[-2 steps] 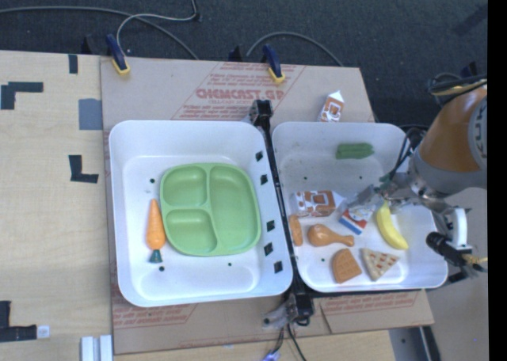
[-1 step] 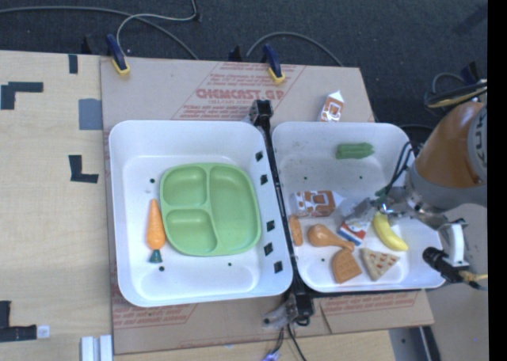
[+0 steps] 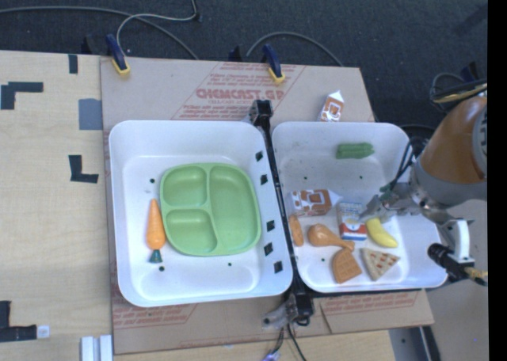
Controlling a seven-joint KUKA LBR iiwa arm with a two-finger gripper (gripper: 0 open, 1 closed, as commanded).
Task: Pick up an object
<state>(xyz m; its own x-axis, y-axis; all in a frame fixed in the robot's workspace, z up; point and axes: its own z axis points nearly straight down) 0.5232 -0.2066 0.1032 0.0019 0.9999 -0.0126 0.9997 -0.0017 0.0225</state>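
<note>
At the near edge of the right bin lie a toast-like wedge and an orange-brown piece, the things closest to the camera. Just beyond them the gripper reaches in from the right and sits low over the bin's middle right, above a yellow banana and a small carton with red and blue print; whether its fingers are spread or pressed together cannot be made out, and nothing can be seen pinched between them. The grey arm with its orange band rises behind it at the right edge. Left of the carton rests a chicken drumstick, with a small orange roll against the bin's left wall and a brown-and-white box just farther back. A green pickle-shaped item lies alone near the far wall. Outside the bin, on the cardboard sheet covering the worktop, a little milk carton stands at the far side. The left bin holds a green divided plate in its centre and an orange carrot just beside the plate's left rim. Two blue-and-yellow clamps grip the far edge of the cardboard.
</note>
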